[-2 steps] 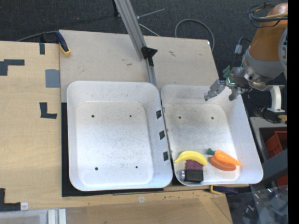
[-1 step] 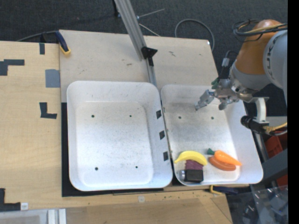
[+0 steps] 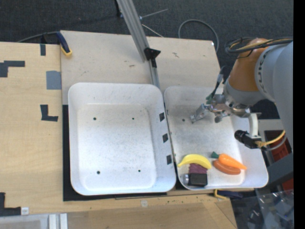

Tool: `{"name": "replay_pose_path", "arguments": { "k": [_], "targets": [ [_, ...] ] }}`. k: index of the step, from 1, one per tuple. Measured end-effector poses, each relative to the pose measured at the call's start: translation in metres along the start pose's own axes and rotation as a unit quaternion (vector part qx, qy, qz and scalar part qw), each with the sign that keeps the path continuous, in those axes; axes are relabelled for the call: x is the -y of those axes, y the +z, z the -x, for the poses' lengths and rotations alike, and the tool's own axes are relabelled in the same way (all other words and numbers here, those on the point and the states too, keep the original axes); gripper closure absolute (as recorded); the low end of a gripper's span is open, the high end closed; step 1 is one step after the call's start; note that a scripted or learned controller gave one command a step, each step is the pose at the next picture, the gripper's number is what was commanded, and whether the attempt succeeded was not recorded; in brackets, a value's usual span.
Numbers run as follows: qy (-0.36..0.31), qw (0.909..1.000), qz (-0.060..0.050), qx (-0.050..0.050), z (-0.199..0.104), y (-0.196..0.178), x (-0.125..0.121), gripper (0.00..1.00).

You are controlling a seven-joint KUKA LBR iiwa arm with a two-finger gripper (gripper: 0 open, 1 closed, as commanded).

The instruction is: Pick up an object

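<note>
Three objects clustered at the 6 o'clock end of the right bin (image 3: pixel 190 104): yellow banana (image 3: pixel 195 161), orange carrot (image 3: pixel 228 164) with green tip, dark block (image 3: pixel 197 177) with a maroon piece on top. Gripper (image 3: pixel 204 112) hung over the bin's 12 o'clock half, well apart from all three, nothing between it and the floor. Claw state: cannot tell, too small and tangled with cabling. Left bin (image 3: pixel 76 128) at 9 o'clock of the right one.

Judged best target: carrot. Lay alone toward 3 o'clock of the banana, a clear gap on its far side. Advised: travel toward 6 o'clock, square up across the carrot's narrow width, descend straight, keep off the bin wall just beyond. Banana touching the block; likely to drag both.

Carrot looked smooth, tapered, probably plastic; slip toward the thin end possible.
</note>
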State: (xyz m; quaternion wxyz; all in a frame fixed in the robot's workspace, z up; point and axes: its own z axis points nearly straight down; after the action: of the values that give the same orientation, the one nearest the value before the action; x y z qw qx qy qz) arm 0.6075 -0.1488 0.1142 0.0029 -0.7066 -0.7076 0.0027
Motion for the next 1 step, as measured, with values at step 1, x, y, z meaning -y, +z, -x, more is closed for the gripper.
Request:
{"name": "replay_pose_path", "arguments": {
  "k": [1],
  "targets": [
    [0.0, 1.0, 0.002, 0.001, -0.0007, 0.0273, 0.0005, 0.0]
  ]
}}
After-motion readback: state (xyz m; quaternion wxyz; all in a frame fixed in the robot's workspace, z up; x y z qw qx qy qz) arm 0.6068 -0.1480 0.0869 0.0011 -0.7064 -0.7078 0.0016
